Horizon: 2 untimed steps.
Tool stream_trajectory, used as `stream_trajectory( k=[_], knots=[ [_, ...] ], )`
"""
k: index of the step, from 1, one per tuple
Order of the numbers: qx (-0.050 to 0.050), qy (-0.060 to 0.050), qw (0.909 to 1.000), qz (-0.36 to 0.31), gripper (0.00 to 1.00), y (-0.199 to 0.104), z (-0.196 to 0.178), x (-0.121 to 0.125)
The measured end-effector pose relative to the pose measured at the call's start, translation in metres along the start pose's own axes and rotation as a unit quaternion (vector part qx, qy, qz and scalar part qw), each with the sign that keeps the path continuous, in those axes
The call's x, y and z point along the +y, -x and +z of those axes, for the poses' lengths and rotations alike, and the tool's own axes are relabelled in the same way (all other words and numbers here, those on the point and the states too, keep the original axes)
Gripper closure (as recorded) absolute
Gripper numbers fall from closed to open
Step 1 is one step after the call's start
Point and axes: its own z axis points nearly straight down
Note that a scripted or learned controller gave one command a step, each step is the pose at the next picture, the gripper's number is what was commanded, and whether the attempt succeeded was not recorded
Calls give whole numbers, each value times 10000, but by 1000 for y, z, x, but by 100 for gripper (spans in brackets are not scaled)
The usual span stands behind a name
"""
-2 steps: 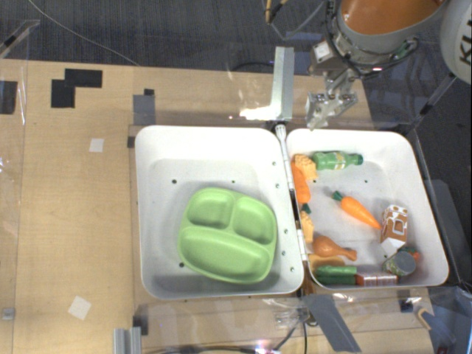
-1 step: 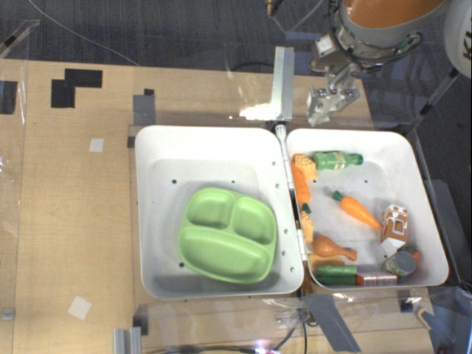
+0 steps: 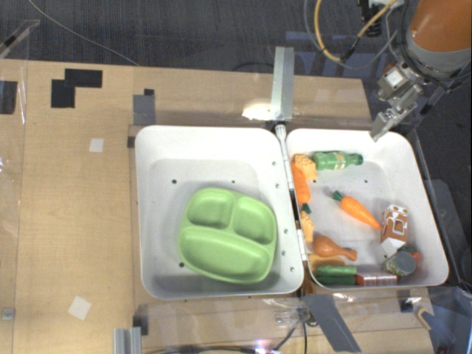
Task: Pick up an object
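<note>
My gripper (image 3: 386, 118) hangs at the top right, above the far right corner of the right bin (image 3: 413, 161), with nothing seen in it. Several toy foods lie in that bin: a green bottle (image 3: 335, 159) at the far side, an orange carrot (image 3: 356, 209) in the middle, and a small white and brown carton (image 3: 394, 223) by the right wall. A brown drumstick (image 3: 332, 250), a green cucumber (image 3: 335, 273) and a dark round can (image 3: 403, 262) lie along the near side. An orange piece (image 3: 301, 178) rests against the left wall.
A green divided plate (image 3: 228, 234) lies in the left bin (image 3: 158, 198). A metal post (image 3: 282, 83) stands behind the wall between the bins. Yellow and black cables (image 3: 332, 21) hang beside the arm at the top.
</note>
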Motion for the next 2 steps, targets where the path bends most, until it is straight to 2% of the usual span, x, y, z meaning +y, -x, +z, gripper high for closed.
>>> stream_trajectory(
  k=[1, 2],
  knots=[
    [-12, -45, 10000, -21, 100, 5, -12, -5],
    [-13, -7, 9975, 711, 100, 87, 19, 23]
  ],
)
